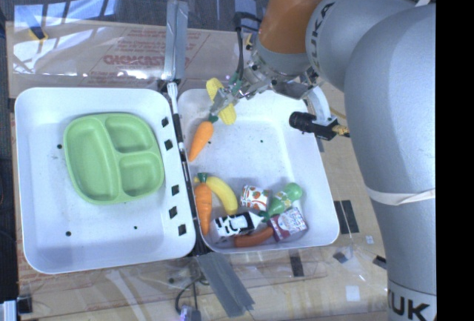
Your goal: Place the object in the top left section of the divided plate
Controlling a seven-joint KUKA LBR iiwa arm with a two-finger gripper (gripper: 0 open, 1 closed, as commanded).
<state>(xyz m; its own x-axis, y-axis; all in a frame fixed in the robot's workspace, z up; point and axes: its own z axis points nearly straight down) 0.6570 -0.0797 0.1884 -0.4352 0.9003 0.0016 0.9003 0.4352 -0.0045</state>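
Camera view: claw [224, 98] clamped around yellow toy [221, 100] above right bin [311, 164].

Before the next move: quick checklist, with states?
1. Plate lying flat in left bin: ok.
2. Plate's top left section bare: ok.
3. Gripper over right bin, at its far left corner: ok.
4. Yellow piece at the gripper, truly gripped: cannot tell.
5. Carrot just below it, against the bin wall, may get bumped: not ok.
6. Remaining toys piled at the near edge, away from the arm: ok.
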